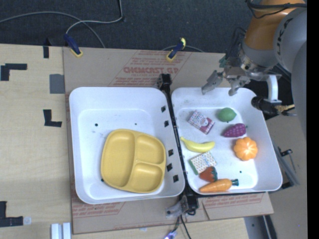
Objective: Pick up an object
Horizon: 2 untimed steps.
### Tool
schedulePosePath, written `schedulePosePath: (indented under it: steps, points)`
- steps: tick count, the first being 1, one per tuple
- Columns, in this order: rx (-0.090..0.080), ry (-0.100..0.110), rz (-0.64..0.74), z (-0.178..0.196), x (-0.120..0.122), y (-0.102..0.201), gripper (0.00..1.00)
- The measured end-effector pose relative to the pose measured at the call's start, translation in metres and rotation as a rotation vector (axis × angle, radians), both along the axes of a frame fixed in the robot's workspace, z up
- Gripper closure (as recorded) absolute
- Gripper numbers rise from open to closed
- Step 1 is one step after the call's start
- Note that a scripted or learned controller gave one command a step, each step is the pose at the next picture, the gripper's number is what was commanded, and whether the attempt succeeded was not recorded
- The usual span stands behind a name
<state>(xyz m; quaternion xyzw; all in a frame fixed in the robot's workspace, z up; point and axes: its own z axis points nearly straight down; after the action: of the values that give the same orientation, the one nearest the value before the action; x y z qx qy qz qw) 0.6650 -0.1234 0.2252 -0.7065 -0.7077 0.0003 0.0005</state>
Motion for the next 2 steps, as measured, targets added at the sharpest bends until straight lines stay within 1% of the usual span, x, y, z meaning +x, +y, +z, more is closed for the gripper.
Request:
schedulePosePath:
  steps: [1,2]
  points:
    - [-0.002,0.002,-0.002,-0.063,0.002,-0.091,0.00]
    - [-0.003,-0.003,0.000,-0.138,-0.005,-0.075,0.00]
